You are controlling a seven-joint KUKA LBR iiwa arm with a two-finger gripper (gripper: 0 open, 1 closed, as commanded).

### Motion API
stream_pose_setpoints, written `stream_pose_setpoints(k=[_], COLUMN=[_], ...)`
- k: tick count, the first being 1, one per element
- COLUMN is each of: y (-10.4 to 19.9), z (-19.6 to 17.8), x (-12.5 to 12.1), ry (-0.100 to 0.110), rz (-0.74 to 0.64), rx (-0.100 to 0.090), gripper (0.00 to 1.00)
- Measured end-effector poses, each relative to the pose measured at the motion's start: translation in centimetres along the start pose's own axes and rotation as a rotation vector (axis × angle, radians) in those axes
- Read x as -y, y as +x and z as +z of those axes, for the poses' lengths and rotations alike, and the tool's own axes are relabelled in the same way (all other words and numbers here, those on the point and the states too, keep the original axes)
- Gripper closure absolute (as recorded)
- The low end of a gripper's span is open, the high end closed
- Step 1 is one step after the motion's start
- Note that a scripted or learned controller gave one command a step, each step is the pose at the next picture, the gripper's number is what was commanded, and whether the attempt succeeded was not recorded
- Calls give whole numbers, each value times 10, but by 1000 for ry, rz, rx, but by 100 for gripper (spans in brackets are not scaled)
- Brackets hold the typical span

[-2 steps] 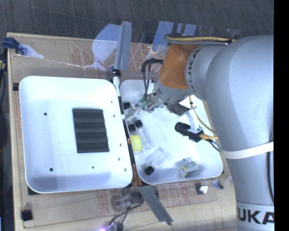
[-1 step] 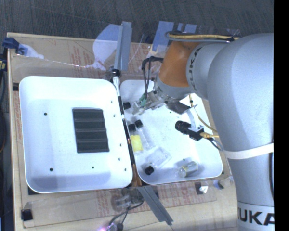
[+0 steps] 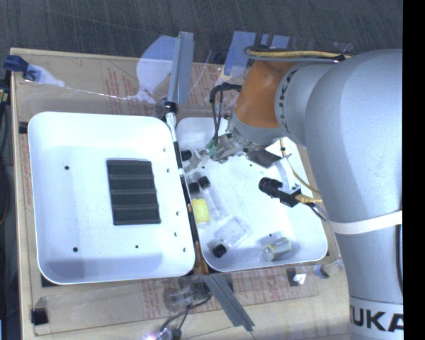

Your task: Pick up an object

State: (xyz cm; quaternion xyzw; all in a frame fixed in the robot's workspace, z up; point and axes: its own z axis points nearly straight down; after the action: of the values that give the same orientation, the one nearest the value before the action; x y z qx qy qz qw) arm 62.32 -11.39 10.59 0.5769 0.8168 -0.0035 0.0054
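At the far left corner of the right bin (image 3: pixel 324 246): the hand (image 3: pixel 216 150) hangs low over the bin floor, reaching in from the right.
Hand state: cannot tell how far open; nothing seen in its hold.
Near the hand: a small vial (image 3: pixel 200 184), clear with a dark cap, lies just nearer along the left wall.
Next along the wall: a yellow piece (image 3: pixel 200 211).
Near side: a clear packet (image 3: pixel 231 231), a black lump (image 3: pixel 219 248), a silvery cylinder (image 3: pixel 276 247) lying on its side.
Left bin (image 3: pixel 71 154): one dark ribbed slab (image 3: pixel 133 191), flat in the middle.
Desk (image 3: pixel 92 91): pale wood, carrying both bins.
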Motion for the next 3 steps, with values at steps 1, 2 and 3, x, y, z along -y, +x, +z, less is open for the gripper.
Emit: stream_pose_setpoints(k=[1, 2, 3], y=[0, 0, -11], z=[-10, -10, 7], x=[-1, -1, -28], ry=[0, 0, 18], rz=[-4, -4, -35], rx=[-1, -1, -1], gripper=[100, 0, 0])
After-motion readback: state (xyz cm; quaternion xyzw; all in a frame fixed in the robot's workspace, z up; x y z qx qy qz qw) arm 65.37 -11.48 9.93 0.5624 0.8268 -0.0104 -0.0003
